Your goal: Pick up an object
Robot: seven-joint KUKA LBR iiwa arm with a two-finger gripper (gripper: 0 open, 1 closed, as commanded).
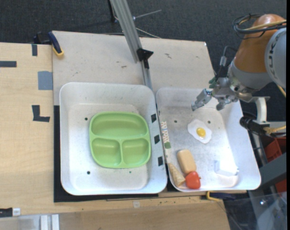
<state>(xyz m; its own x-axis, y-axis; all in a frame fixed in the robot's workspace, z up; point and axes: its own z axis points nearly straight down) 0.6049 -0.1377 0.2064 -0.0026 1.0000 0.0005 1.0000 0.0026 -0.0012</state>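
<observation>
My gripper (210, 104) hangs over the far part of the right bin (240, 143), its two fingers spread open with nothing between them. Just below it in the view lies a toy fried egg (200, 131), white with a yellow yolk. Nearer the front of the same bin sit a tan bread piece (186, 160), a red tomato (193, 180) and a cracker-like wedge (176, 174). A pale, see-through item (226, 169) rests at the front right.
The left bin (73, 128) holds a green divided plate (120, 139). A grey metal pole (128, 25) slants across the back of the bench. A blue and yellow clamp (56, 43) sits at the far left corner.
</observation>
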